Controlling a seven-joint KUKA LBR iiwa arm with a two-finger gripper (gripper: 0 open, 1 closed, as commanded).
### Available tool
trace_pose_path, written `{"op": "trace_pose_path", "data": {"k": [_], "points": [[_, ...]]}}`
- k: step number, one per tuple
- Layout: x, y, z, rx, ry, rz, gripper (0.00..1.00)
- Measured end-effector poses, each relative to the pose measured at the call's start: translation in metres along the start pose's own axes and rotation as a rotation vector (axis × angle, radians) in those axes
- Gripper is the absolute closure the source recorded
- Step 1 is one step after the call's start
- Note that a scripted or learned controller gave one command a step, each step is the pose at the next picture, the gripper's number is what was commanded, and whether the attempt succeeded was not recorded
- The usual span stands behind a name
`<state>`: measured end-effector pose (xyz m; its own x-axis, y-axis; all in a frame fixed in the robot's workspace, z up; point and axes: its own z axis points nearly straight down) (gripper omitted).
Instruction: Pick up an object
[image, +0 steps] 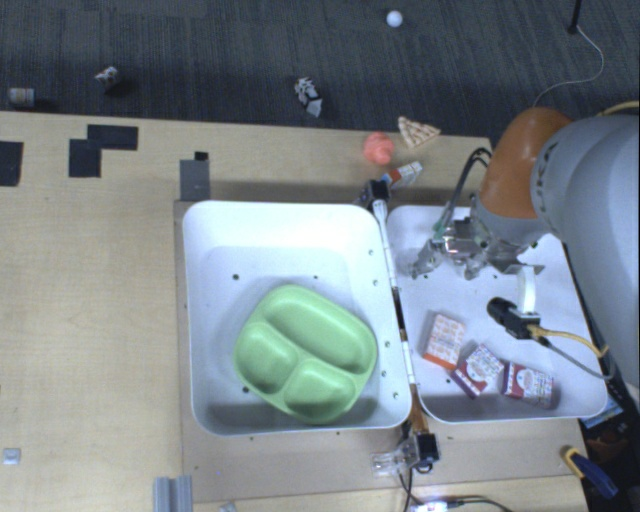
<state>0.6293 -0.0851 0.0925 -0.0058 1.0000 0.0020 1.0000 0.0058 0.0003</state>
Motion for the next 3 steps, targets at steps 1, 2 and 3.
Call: {"op": "trace_pose_path", "data": {"k": [1, 2, 3], "points": [[0.001, -0.063, 0.006, -0.007, -0.003, 0.004, 0.00], [0.002, -0.060, -0.006, -0.013, -0.003, 0.002, 1.00], [0.002, -0.060, -0.006, -0.013, -0.003, 0.002, 0.00]]}}
